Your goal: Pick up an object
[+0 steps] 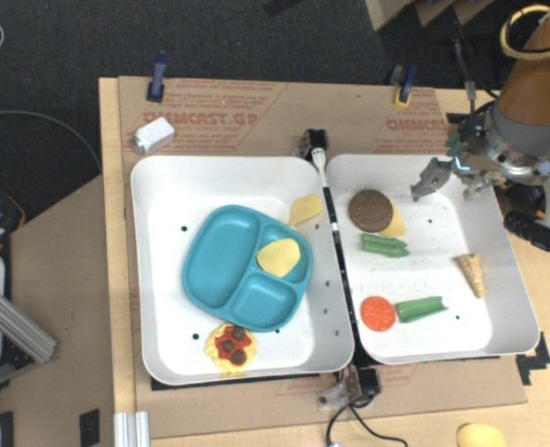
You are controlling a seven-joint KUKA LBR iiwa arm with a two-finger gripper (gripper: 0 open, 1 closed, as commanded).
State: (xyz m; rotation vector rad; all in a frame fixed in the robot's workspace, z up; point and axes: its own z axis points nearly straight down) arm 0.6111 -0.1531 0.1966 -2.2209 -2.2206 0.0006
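My gripper point(452, 181) hangs over the far right part of the right bin point(512, 329), its fingers spread open with nothing between them. Left of it lies a brown round cookie point(371, 209) on top of a yellow piece point(396, 224). A green bean pod point(384, 245) lies just in front of the cookie. Nearer the front are a red tomato slice point(378, 313) and a green cucumber piece point(420, 308). A tan cone point(473, 273) rests near the bin's right side, below the gripper.
The left bin point(154, 250) holds a blue divided plate point(228, 268) with a yellow piece point(279, 256) on it, a cheese wedge point(304, 210) and a small pizza point(230, 345). A white block point(154, 135) and two blue clamps point(157, 73) point(404, 84) sit on the cardboard behind.
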